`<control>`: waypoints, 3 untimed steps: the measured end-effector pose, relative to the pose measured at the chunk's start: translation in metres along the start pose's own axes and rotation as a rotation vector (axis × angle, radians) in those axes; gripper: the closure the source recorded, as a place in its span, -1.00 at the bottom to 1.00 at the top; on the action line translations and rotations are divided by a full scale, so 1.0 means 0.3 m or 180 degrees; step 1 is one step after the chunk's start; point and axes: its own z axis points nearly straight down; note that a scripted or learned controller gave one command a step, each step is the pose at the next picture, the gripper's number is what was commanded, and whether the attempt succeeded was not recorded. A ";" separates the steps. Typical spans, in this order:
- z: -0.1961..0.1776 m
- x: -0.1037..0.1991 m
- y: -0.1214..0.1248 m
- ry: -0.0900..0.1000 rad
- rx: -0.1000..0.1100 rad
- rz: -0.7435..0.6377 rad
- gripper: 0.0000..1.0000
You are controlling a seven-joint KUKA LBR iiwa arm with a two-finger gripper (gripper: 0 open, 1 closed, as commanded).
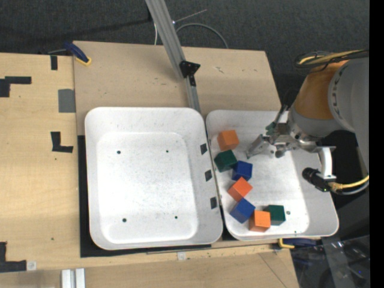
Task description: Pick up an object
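The pincer (259, 147) hung just right of the orange block (228, 139). Its fingers were open. It held nothing.

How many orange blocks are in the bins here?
3, all in the right white bin: orange block near the top, one mid-cluster, one near the bottom. None appear hidden.

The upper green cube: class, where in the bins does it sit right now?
The green cube lies in the right bin, near its left wall, just below the top orange cube and up-left of a blue cube.
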 end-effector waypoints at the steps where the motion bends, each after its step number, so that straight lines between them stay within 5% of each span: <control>1: -0.044 0.000 0.004 -0.0001 -0.0014 -0.0003 1.00; 3: -0.432 0.011 0.002 -0.0006 -0.0037 0.0002 1.00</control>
